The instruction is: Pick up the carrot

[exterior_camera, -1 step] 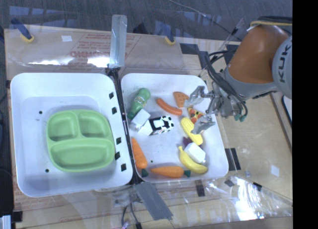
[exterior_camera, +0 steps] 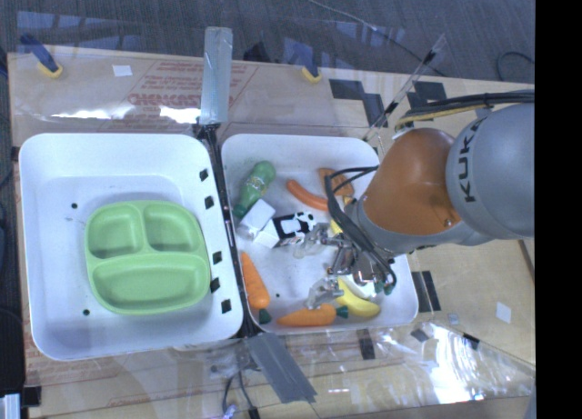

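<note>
Several orange carrots lie in the right bin (exterior_camera: 273, 147). One carrot (exterior_camera: 255, 281) runs along the left wall, another carrot (exterior_camera: 307, 317) lies by the front wall, and a third (exterior_camera: 306, 194) sits further back. My gripper (exterior_camera: 318, 268) hangs low over the middle of the bin, to the right of the left-wall carrot and just above the front one. Its fingers (exterior_camera: 314, 243) stand open with only bare bin floor between them. The orange wrist band (exterior_camera: 409, 185) hides the bin's right side.
A green bottle (exterior_camera: 255, 184), a white block (exterior_camera: 257, 217), a black-and-white toy (exterior_camera: 296, 224) and a yellow banana (exterior_camera: 360, 304) share the right bin. The left bin (exterior_camera: 45, 190) holds a green divided plate (exterior_camera: 145, 255).
</note>
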`<state>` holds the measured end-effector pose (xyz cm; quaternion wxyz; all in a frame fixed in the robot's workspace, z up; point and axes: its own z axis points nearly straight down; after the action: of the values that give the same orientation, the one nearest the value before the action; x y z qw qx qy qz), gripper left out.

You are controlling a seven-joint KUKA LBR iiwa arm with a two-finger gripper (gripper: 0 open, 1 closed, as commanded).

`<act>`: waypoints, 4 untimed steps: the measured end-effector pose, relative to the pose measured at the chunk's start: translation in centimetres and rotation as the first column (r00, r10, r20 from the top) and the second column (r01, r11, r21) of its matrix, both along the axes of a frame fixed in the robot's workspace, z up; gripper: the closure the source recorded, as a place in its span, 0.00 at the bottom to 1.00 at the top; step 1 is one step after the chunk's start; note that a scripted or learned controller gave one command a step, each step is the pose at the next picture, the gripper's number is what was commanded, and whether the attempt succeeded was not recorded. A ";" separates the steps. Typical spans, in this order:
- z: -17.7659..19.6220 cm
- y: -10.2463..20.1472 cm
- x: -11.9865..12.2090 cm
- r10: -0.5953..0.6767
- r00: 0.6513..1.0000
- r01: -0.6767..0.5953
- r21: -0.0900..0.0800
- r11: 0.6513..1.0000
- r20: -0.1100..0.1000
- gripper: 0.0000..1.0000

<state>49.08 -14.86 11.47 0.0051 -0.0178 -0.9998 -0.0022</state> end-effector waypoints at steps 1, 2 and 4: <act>1.4 1.5 2.0 -0.237 0.971 0.237 -0.004 0.972 0.009 0.00; -2.4 4.2 -0.5 -0.461 0.887 0.461 -0.005 0.887 0.007 0.00; -1.4 4.4 -0.3 -0.453 0.891 0.453 -0.005 0.891 0.006 0.00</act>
<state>48.74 -10.49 10.09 0.0021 -0.2503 -0.9682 -0.0005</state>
